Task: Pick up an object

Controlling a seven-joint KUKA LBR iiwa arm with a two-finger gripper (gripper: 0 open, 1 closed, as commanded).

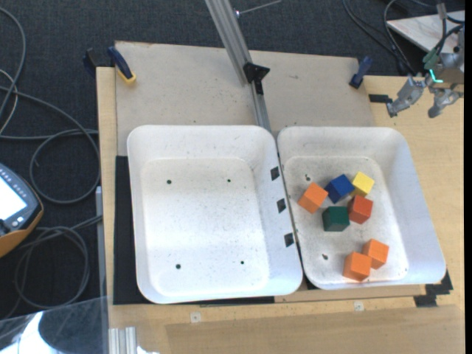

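Note:
Several small cubes lie in the right bin [417, 205]: an orange cube [313, 197], a blue cube [340, 187], a yellow cube [363, 183], a red-orange cube [361, 209] and a dark green cube [336, 218] clustered near the middle. Two more orange cubes [366, 259] sit close together near the front. My gripper [420, 104] hangs beyond the bin's far right corner, above the bench and well away from the cubes. It is open, with its two grey fingers spread and nothing between them.
The left bin [199, 212] stands beside the right one, with black clips along their shared wall. A slanted metal pole [234, 35] rises from the back board. Blue clamps [122, 63] hold the board's corners. Cables lie on the dark floor at the left.

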